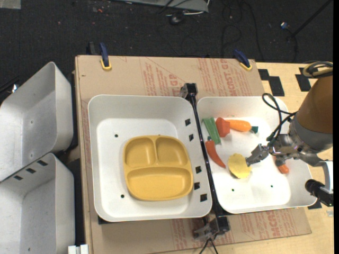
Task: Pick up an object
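Fingers of the gripper are sitting slightly apart just beside the yellow piece lying flat in the right bin, and, closing there, they are likely risking sliding off its thin rim.

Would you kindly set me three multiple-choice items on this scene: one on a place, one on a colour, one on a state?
1. Where does the tray lie?
A. left bin
B. right bin
C. on the cardboard outside the bins

2. What colour is the tray?
A. blue
B. yellow
C. white

3. Where is the gripper in relation to the yellow piece?
A. over the left bin
B. right beside it, low in the right bin
C. far off, outside both bins

Answers:
1 A, it sits within the left bin.
2 B, it is yellow throughout.
3 B, its tip is at the piece's upper right edge, in the right bin.
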`<state>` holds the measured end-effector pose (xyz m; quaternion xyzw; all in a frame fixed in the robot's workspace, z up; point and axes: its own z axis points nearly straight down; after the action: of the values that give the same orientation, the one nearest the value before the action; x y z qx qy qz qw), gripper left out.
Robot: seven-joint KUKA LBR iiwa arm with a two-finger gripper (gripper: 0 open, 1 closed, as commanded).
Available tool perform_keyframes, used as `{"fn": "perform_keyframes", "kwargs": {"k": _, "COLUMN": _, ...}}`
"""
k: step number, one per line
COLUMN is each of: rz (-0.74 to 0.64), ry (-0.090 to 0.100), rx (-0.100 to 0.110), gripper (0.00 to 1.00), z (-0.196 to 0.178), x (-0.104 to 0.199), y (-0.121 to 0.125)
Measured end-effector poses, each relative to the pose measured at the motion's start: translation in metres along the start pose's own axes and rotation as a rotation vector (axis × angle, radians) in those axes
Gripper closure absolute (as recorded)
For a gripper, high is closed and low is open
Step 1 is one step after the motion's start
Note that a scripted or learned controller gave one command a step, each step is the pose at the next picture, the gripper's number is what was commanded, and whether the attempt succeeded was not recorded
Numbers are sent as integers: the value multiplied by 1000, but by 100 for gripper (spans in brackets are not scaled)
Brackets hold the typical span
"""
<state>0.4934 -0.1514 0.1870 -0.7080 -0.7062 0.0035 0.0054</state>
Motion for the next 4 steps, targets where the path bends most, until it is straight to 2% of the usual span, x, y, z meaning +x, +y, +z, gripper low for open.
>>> {"fn": "perform_keyframes", "kwargs": {"k": 1, "rz": -3, "ry": -2, "rx": -11, "gripper": 0, "z": -5, "x": 0, "y": 3}}
{"fn": "perform_keyframes", "kwargs": {"k": 3, "rz": -1, "ry": 0, "rx": -7, "gripper": 0, "z": 93, "x": -3, "y": 4}}
{"fn": "perform_keyframes", "kwargs": {"k": 4, "rz": 0, "ry": -3, "rx": -13, "gripper": 100, "z": 80, "x": -4, "y": 5}}
